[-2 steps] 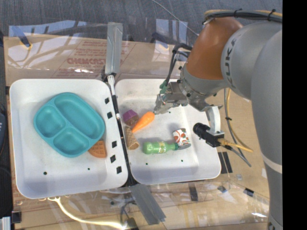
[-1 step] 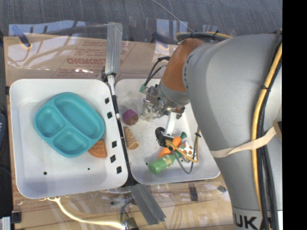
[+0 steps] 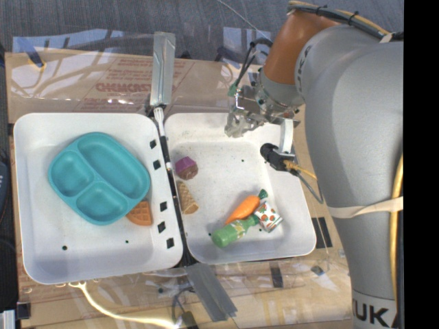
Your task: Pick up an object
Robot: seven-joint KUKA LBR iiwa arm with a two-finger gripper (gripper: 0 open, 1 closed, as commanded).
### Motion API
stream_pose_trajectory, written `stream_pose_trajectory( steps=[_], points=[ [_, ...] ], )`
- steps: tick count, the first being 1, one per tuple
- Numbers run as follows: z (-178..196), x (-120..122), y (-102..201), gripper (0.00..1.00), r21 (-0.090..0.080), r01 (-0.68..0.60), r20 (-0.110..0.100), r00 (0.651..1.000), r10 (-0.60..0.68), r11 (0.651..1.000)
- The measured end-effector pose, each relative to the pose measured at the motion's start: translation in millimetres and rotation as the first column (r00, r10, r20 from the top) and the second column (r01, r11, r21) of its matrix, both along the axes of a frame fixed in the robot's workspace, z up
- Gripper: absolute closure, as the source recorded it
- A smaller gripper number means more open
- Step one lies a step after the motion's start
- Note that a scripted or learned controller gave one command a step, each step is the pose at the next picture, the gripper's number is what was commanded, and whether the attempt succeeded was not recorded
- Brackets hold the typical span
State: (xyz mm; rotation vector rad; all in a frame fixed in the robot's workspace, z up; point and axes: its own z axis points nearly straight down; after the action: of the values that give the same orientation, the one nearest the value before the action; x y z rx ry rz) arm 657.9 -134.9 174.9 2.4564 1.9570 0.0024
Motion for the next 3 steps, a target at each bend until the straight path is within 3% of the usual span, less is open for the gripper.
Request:
stream_pose_trajectory(
  steps=[1, 2, 3],
  points=[
    [112.1, -27.2, -65.0, 1.00, 0.000, 0.457, 0.001, 0.890, -0.457, 0.890],
    [155.6, -33.0, -66.3, 1.00, -0.001, 0.545, -0.003, 0.839, -0.545, 0.839],
    [210.4, -51.7, -71.9, 1.00, 0.000, 0.663, -0.002, 0.749, -0.663, 0.749]
  ],
)
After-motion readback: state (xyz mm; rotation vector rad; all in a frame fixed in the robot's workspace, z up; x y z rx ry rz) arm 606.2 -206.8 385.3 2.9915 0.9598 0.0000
